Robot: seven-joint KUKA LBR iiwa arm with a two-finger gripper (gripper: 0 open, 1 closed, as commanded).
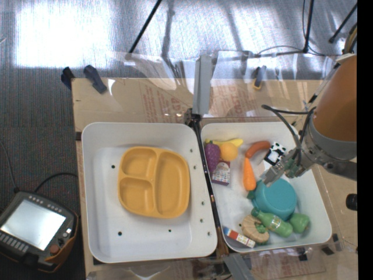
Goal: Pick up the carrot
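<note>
Two bins; right bin (322, 214) crowded. Near edge: green bottle (274, 223), then teal bowl (276, 198). Gripper (278, 171) hovers at bowl's 12 o'clock, jaw state indiscernible (nothing visibly held). Carrot (249, 174) lies at its 9 o'clock, loose. Approach step; next: shift left, descend. Sausage (257, 149), panda toy (275, 152) crowd farther side.

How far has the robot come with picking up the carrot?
Nothing looks finished: the carrot lies in the right bin, beside the teal bowl. The gripper is low over the bin, close to the carrot's right side, with nothing between its fingers. Closing on the carrot and lifting it remain.
</note>
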